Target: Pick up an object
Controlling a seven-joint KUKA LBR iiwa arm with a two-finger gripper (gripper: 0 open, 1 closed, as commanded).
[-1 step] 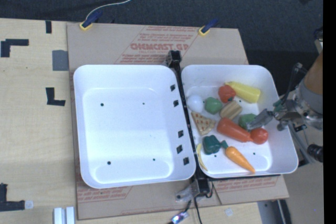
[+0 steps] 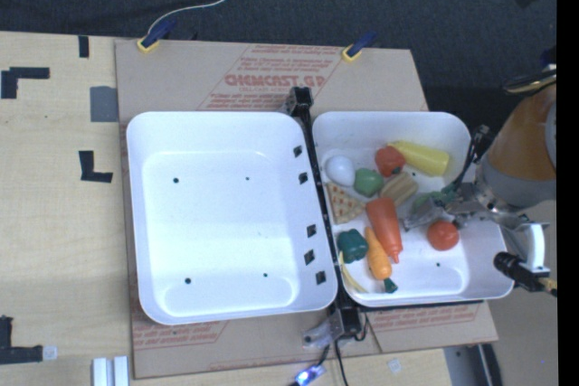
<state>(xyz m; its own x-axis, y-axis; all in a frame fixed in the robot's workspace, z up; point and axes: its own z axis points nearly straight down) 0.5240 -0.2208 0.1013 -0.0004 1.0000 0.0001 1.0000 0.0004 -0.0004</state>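
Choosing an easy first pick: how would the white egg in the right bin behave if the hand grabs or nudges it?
The egg looks smooth and rounded, so it would probably roll when nudged and might slip from a pinch. It lies near the bin wall, which could cramp the hand.

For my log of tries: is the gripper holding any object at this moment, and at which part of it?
It cannot be told. The gripper is low in the right bin between the red tomato and the long red pepper, too blurred to show a hold.
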